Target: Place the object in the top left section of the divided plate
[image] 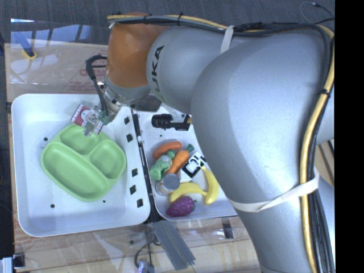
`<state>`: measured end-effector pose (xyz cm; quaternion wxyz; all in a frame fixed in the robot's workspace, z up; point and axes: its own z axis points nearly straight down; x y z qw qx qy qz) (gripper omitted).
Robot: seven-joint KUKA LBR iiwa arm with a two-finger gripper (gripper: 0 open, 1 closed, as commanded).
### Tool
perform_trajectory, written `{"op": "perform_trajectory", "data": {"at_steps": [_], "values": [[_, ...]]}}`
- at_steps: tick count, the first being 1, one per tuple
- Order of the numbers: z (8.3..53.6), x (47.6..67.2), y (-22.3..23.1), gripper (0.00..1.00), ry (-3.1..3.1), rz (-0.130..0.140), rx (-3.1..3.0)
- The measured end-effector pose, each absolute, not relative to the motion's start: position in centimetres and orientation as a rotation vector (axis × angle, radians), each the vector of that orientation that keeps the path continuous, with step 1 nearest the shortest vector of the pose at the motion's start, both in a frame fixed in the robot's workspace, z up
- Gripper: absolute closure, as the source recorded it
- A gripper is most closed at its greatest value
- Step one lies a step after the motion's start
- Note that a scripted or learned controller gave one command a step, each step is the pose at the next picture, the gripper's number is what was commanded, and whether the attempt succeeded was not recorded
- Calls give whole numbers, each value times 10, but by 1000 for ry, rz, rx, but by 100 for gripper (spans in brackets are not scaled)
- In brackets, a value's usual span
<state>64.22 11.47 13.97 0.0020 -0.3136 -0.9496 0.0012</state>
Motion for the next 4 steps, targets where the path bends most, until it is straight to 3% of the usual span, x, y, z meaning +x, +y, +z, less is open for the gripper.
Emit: {"op": "perform_trajectory", "data": {"at_steps": [1,2,3,4], "values": [[192,611,4,100,-2918,3,-1158],[192,612,61,100,-2991,0,-965],[146,616,131,100,-3047,4,-747],[197,608,116,100,-2966,1,-1037]]}}
